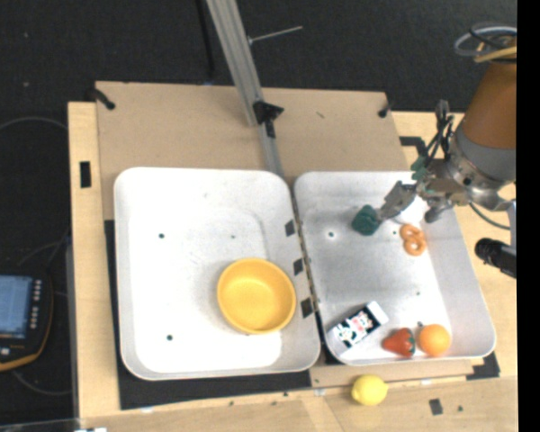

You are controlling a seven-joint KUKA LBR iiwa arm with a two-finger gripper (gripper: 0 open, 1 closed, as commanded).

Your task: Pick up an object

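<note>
No words, numbers or brand names can be read. A small black-and-white packet (358, 324) in the right bin (450, 268) carries printing, possibly a label, too small and blurred to make out.

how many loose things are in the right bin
5. A green block near the far end by the gripper, an orange pretzel-shaped piece beside it, and a black-and-white box, a red piece and an orange ball along the near edge.
</note>
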